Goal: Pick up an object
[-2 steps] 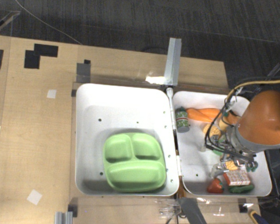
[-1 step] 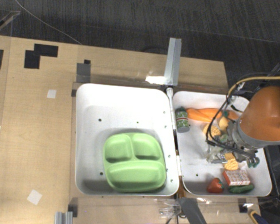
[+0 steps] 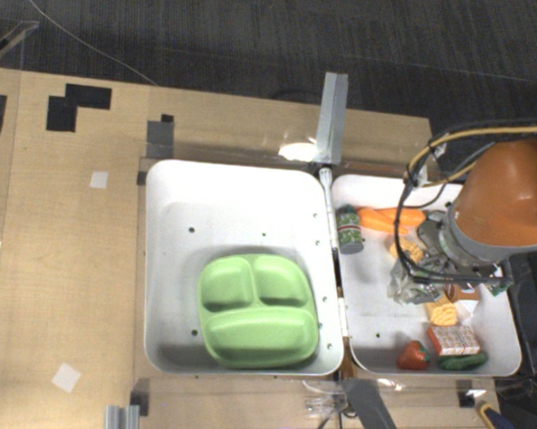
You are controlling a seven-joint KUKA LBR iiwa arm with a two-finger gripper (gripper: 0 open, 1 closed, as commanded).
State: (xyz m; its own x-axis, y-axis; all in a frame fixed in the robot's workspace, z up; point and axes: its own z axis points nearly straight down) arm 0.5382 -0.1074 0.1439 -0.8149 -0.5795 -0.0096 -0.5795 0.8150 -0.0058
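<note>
I see a pale wooden bench against dark carpet, bearing two white bins. The left bin holds a green divided tray. In the right bin, toy foods cluster beneath the arm, whose bulk hides the gripper; its state I cannot tell.

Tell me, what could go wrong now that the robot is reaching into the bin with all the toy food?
1. The pincer is low in the right bin, beside the yellow piece and the small box. These sit packed together, so it might nudge them or grab nothing.
2. The arm hides what lies under it, so a miss would be hard to see.
3. The small can lies by the bin's wall and might roll if bumped.
</note>
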